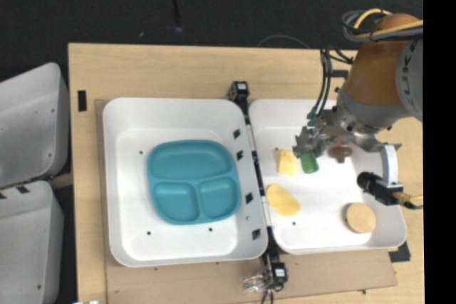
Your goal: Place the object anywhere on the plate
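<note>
Green object (309, 164) sits in the right bin (335, 242), right under the tool (313, 146), with a small yellow piece (287, 164) touching its left side. Whether the tool is wide or narrow, I cannot tell from up here. The blue plate (192, 179), 3 compartments, waits in the left bin (121, 238) on the worktop (192, 67). No readable writing anywhere.
</note>
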